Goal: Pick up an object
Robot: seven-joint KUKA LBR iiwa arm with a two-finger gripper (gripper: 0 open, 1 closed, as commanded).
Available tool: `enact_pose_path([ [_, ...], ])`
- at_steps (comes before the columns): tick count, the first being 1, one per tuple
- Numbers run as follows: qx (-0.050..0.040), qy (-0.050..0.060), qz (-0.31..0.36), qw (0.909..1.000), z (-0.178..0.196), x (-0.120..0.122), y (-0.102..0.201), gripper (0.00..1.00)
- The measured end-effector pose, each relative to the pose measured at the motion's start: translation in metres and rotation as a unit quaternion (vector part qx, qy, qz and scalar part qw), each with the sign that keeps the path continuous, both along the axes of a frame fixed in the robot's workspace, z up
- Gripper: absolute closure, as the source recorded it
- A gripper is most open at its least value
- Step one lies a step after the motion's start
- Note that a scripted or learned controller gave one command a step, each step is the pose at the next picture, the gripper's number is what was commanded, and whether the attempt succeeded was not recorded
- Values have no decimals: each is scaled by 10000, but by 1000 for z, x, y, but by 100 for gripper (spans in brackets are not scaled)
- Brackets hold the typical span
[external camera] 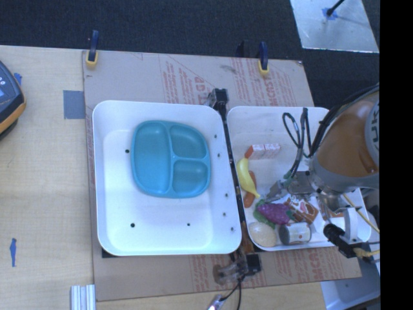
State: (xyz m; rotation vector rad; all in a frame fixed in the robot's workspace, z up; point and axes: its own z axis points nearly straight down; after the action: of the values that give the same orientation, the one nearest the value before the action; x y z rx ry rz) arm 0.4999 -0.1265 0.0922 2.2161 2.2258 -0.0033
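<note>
1. My gripper [290,187] sits low in the right bin [271,116]; I cannot tell its grip state.
2. Banana [246,176] and purple item [275,212] lie beside it.
3. Cardboard print unreadable.
4. Left bin [110,192] holds a blue plate [170,158], floor open around it.

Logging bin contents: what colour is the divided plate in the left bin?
Light blue; the divided plastic plate shows clearly in the camera view.

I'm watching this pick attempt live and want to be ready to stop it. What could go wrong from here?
1. The toys in the right bin lie crowded: the purple item, yellow banana and small can sit close together, so the pincer may grab two or push one aside.
2. Black cables hang over that bin and could snag.
3. The arm hides part of the pile.
</note>
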Motion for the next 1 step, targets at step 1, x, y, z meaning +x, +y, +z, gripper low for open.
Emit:
enact_pose_path([
  [1, 12, 2, -6, 10000, 0, 101, 0, 0],
])
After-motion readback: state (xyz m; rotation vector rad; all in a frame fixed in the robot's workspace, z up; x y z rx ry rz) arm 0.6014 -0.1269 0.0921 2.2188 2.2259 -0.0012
